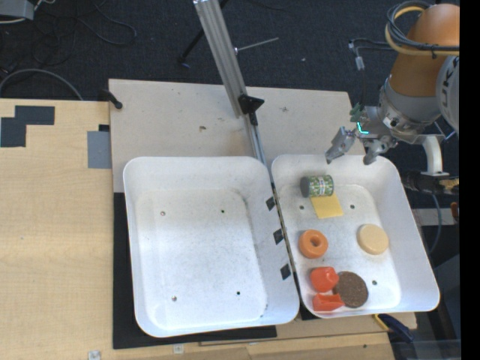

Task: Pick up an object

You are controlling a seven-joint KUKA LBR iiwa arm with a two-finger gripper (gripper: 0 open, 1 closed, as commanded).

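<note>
Your gripper hung over the far rim of the right bin, its two fingers spread apart with nothing between them, the grey wrist and orange band rising behind it toward the upper right. Every candidate object lay in that right bin, on the near side of the fingers. Closest was the small green can, lying on its side just in front of and slightly left of the fingertips, and touching its near edge you had the yellow square slice. Further toward you sat the orange ring by the bin's left wall and the pale round disc to its right — the two well apart from each other. At the near end, farthest from the gripper, the red pieces crowded against the brown round cookie, touching it. The left bin lay beside the right one, their walls meeting along the middle, and a grey metal pole slanted up from that junction.
</note>
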